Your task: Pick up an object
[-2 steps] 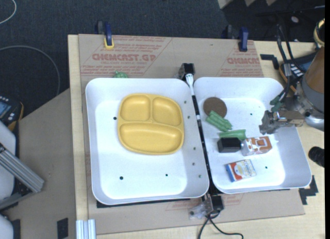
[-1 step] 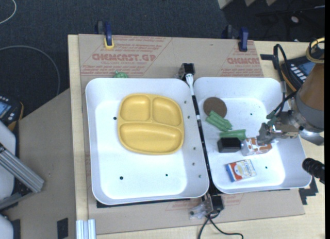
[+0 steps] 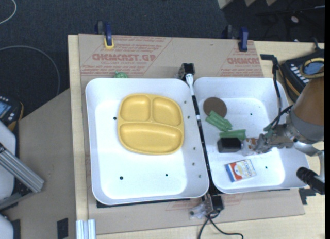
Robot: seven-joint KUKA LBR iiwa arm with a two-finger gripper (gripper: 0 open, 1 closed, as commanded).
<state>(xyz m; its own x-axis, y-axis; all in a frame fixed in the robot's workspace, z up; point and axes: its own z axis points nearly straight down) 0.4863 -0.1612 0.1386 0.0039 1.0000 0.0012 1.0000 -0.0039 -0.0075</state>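
Over the right white bin point(image 3: 268, 177) I see the gripper point(image 3: 256, 144) low, reaching in from the right, its tip just beside the small black block point(image 3: 229, 144). Whether its fingers are spread or closed, I cannot tell; nothing shows between them. Near the block: green ridged plastic piece point(image 3: 220, 122) just above it, brown round disc point(image 3: 215, 106) further up, small red-white-blue printed card box point(image 3: 241, 170) below. Left white bin point(image 3: 103, 171) holds a yellow three-compartment plastic plate point(image 3: 151, 123). Both bins sit on a brown cardboard-covered bench point(image 3: 154, 52).
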